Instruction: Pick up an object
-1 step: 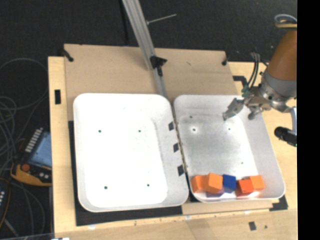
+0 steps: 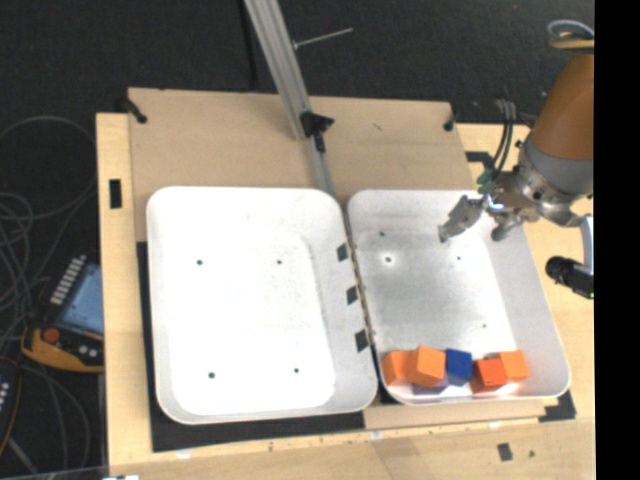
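We see the grey two-finger gripper (image 2: 478, 221) spread open, gripping nothing; orange and blue blocks (image 2: 455, 366) lie well below it in the right white bin (image 2: 420, 278).

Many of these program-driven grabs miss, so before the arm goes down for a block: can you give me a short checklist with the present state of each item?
1. Targets present: ok. Orange blocks and a blue block lie along the near edge of the right bin.
2. Gripper free of any object: ok, nothing shows between its fingers.
3. Gripper above a target: not ok. It hangs over the far part of the right bin, apart from the blocks.
4. Blocks spaced for a clean grasp: not ok. They sit packed together against the bin's near wall.
5. Path from gripper to blocks: ok, bare bin floor lies between.
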Available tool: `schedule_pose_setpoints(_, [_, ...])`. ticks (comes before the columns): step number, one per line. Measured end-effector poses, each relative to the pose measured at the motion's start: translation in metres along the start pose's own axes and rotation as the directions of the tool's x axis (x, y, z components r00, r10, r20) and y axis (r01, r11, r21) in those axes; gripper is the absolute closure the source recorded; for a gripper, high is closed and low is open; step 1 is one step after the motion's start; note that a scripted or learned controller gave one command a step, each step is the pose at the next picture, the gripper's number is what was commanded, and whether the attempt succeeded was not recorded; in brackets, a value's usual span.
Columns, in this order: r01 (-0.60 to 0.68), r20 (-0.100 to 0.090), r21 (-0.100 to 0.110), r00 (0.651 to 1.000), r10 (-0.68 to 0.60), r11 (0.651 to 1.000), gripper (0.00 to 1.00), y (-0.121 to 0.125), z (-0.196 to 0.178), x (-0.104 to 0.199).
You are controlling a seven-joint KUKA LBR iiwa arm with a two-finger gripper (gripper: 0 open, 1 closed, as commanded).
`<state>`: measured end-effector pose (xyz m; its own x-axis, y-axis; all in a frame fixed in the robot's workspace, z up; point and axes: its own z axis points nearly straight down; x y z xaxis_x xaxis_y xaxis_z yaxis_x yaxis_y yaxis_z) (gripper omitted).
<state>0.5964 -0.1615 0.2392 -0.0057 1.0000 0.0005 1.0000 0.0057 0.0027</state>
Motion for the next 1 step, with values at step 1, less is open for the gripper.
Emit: schedule_pose_setpoints(1, [-0.008,-0.001,0.011,1.0,0.008,1.0,0.0,-0.0406,0.0781,0.0231])
